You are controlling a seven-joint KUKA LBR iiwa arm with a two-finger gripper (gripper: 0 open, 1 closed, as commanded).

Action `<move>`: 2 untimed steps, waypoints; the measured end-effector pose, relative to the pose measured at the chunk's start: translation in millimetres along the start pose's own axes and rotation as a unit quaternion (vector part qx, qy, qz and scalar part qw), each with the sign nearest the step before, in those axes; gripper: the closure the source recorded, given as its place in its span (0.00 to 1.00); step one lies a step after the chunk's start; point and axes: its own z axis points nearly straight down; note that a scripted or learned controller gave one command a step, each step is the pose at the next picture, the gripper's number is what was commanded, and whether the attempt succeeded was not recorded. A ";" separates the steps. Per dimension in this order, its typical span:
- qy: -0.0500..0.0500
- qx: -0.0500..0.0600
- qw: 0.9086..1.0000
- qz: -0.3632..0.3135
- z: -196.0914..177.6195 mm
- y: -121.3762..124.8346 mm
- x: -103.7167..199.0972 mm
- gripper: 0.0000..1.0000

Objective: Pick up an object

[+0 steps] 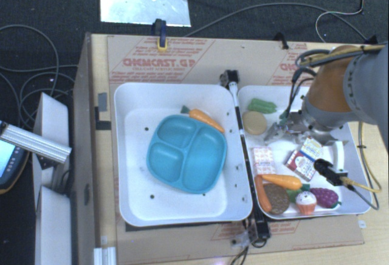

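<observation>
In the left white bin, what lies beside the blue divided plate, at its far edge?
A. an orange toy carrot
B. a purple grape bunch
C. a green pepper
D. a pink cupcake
A: the orange toy carrot lies at the far edge of the blue divided plate, in the left white bin.

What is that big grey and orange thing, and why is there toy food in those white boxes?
That big thing is a robot arm. It reaches in from the right side of the picture, and a computer program tells it how to move. Its job is to pick something up. The camera sits above the bench and looks down at a slant.

At the arm's tip is a pincer, its grabbing part. It hangs over the right bin, and I cannot see anything between its fingers.

The right bin holds toy food: a green vegetable, a round tan piece, a carrot, purple grapes, a cupcake and small boxes.

The left bin holds a blue divided plate and another carrot at its edge.
</observation>
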 end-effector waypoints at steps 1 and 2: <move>0.000 0.000 1.000 0.001 0.0 -34.3 3.6 0.00; -0.001 -0.001 1.000 0.002 -0.5 -0.4 -23.7 0.00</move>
